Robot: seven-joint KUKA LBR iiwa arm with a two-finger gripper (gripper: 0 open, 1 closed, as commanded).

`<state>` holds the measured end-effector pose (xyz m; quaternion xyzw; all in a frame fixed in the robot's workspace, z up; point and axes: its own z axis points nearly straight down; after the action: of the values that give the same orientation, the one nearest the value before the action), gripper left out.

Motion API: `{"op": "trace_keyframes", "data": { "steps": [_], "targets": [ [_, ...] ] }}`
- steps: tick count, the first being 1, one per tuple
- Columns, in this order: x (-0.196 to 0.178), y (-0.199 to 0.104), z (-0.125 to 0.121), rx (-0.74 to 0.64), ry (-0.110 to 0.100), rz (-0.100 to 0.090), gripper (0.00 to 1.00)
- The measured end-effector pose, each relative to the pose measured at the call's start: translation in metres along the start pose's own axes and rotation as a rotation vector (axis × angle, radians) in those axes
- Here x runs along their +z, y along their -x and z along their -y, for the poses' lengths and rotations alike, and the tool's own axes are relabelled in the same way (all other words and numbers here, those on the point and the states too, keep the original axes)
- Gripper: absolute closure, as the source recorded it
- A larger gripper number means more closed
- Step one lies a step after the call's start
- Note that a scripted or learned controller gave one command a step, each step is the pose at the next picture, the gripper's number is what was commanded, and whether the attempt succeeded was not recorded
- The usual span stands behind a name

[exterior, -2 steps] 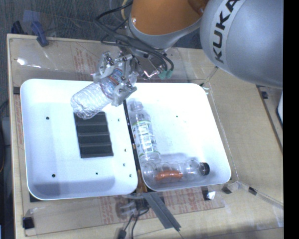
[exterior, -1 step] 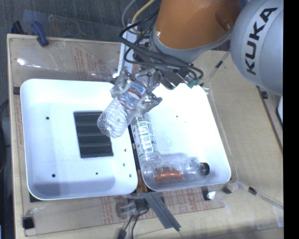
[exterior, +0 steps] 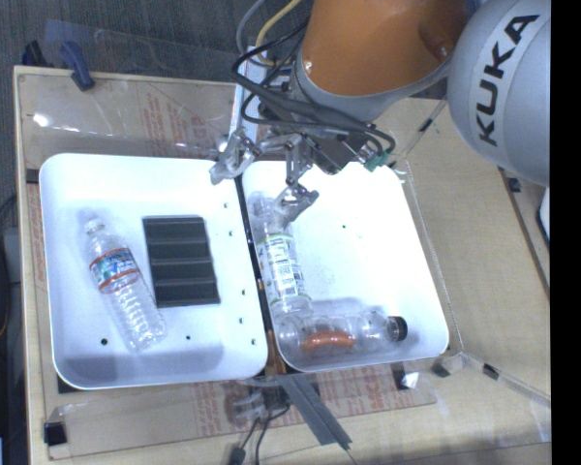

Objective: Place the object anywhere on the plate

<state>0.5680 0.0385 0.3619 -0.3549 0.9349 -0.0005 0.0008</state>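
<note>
A black ridged rectangular plate (exterior: pixel 180 260) lies flat in the left bin (exterior: pixel 58 177). Beside it on the left lies a clear water bottle with a red and blue label (exterior: pixel 123 283). In the right bin (exterior: pixel 407 231), a clear bottle with a white label (exterior: pixel 279 264) lies along the left wall, and another clear bottle with a black cap (exterior: pixel 344 329) lies across the near end. My gripper (exterior: pixel 264 178) hangs open over the divider at the far end, one finger (exterior: pixel 230 159) above the divider and the other (exterior: pixel 298 198) just right of the white-labelled bottle's top. Nothing is held.
The arm's orange band and cables (exterior: pixel 368 27) overhang the far end of the right bin. A blue clip (exterior: pixel 76 64) sits at the bench's far left corner. Bare white floor shows in the right bin's middle and in the left bin's near part.
</note>
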Motion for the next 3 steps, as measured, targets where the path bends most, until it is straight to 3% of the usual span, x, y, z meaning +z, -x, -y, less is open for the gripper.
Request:
{"op": "trace_keyframes", "data": {
  "steps": [1, 2, 3],
  "targets": [
    [0.172, 0.042, -0.02, 0.037, 0.005, -0.003, 0.0],
    [0.16, 0.044, -0.021, 0.033, 0.003, 0.0, 1.0],
    [0.23, 0.058, -0.028, 0.325, -0.009, 0.019, 1.0]
  ]
}}
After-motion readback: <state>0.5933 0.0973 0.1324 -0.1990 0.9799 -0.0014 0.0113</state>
